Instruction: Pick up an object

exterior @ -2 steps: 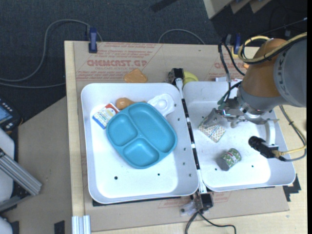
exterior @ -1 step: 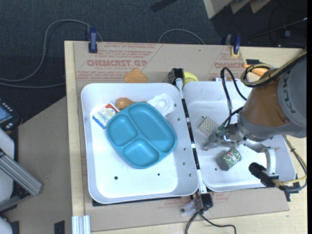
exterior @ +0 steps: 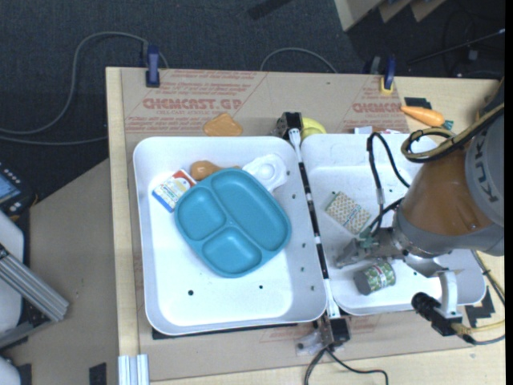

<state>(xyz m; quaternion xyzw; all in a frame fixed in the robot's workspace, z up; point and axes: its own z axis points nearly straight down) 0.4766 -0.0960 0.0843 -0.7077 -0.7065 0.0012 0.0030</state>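
Observation:
In the right bin (exterior: 473, 291) lie a small patterned packet (exterior: 347, 211) near the middle and a small greenish can (exterior: 375, 277) on its side near the front. My gripper (exterior: 355, 251) hangs low over the bin floor between them, just above and left of the can and below the packet. Nothing shows held in it. The grey arm with its orange band (exterior: 449, 195) covers the bin's right half.
The left bin (exterior: 160, 295) holds a blue divided plate (exterior: 232, 221), a small carton (exterior: 171, 191), a brown-orange lump (exterior: 203, 169) and a white scoop-like piece (exterior: 266, 171). On the bench behind lie an orange item (exterior: 222, 124), a yellow object (exterior: 311, 127) and a carrot-like piece (exterior: 422, 116). Cables (exterior: 385, 167) loop over the right bin.

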